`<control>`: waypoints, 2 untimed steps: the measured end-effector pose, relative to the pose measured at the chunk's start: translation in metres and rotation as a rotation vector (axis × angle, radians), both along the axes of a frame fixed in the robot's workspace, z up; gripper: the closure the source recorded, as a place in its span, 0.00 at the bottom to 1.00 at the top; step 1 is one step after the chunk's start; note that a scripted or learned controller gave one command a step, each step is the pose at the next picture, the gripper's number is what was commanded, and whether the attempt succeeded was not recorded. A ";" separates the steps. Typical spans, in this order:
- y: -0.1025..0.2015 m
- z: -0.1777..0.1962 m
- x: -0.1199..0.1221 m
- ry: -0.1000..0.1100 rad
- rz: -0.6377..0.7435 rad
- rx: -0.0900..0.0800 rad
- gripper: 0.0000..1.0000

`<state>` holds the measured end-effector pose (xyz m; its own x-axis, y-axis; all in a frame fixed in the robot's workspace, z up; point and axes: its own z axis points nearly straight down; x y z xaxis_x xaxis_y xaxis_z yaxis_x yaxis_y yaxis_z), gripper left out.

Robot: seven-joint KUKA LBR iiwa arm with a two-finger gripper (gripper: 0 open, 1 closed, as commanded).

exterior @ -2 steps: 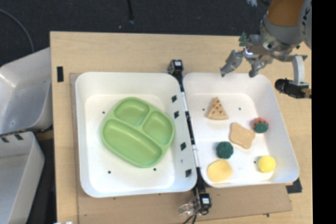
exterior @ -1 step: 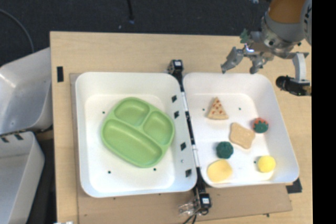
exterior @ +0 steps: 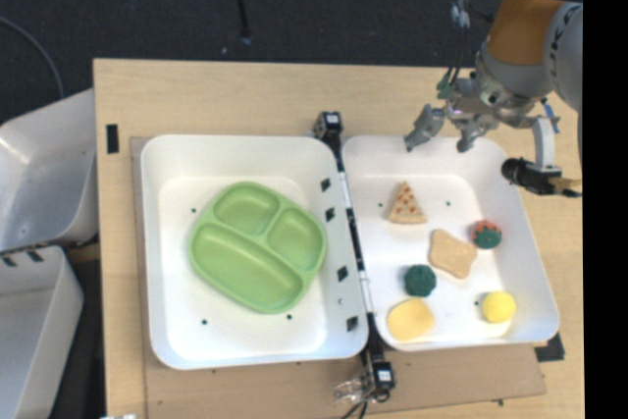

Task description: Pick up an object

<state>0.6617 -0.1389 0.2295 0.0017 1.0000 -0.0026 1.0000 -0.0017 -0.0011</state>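
Observation:
My gripper [exterior: 444, 134] hangs over the far rim of the right bin [exterior: 530, 240], fingers spread open with nothing between them. Below it in that bin lie a pizza slice toy [exterior: 405, 204], a tan toast piece [exterior: 452, 253], a red strawberry-like piece [exterior: 486, 235], a dark green ball [exterior: 420, 281], a yellow lemon-shaped piece [exterior: 409, 319] and a small yellow ball [exterior: 497, 307]. The pizza slice is the nearest object to the gripper, a little toward the camera from it.
The left bin [exterior: 167, 329] holds a green divided plate [exterior: 257, 246]. A divider with black clips [exterior: 345, 231] runs between the bins. The arm's orange band [exterior: 530, 5] rises at the upper right. White equipment [exterior: 39, 182] stands at the far left.

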 end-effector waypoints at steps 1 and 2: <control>0.004 -0.061 0.003 0.002 0.004 0.001 0.00; -0.005 -0.120 0.003 0.001 -0.002 0.000 0.00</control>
<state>0.6646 -0.1442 0.1095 0.0038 1.0000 -0.0027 1.0000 -0.0038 -0.0023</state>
